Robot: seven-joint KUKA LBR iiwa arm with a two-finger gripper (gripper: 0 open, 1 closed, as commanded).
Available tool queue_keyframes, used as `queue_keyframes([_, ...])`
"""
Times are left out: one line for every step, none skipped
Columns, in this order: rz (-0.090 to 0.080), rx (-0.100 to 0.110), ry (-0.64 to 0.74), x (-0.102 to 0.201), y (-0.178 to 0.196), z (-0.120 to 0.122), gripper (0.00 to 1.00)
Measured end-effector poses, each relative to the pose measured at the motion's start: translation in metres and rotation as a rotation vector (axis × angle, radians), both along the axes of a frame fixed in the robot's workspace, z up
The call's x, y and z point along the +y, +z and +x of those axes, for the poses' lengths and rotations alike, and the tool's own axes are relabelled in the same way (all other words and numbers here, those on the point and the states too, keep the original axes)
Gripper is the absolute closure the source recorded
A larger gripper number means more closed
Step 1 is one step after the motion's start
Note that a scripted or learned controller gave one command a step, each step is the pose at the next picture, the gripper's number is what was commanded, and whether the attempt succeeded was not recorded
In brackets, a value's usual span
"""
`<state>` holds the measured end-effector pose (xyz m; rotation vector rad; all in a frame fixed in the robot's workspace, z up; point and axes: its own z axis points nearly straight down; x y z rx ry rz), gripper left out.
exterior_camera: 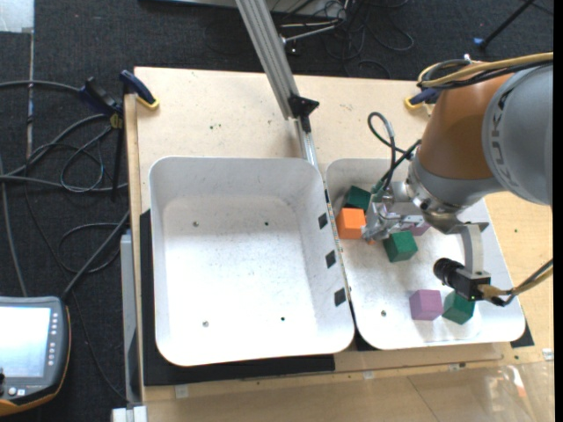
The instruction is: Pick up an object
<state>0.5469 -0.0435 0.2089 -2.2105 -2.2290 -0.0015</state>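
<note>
Bins: two shallow white plastic trays with rounded corners sit side by side on a pale wooden bench (229,112). The left bin (237,253) has a speckled floor; the right bin (493,323) holds the blocks.
Blocks: small cubes with matte faces. An orange block (351,222) lies near the right bin's left wall, with a dark green block (357,198) just behind it. A green block (402,246) lies just below the gripper. A purple block (426,304) and another green block (458,309) sit close together near the bin's front edge.
Surroundings: a slanted metal rail (264,42) runs down from the top to the gap between the bins. Blue and yellow clamps (136,89) grip the bench's back corners. Black cables (62,156) trail over dark carpet on the left, and a handheld screen (26,350) lies at the lower left.
Obstruction: the arm's wrist covers the back part of the right bin.
Arm: grey body with an orange band (462,117), reaching in from the right and bent down over the right bin.
Gripper: the gripper (380,225) is low between the orange block and the green block; its opening and any hold cannot be told.
</note>
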Motion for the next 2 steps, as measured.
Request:
queue_keyframes([0.000,-0.004,0.000,0.060,0.013,0.015,1.00])
queue_keyframes([-0.001,-0.005,0.000,0.112,0.025,0.036,1.00])
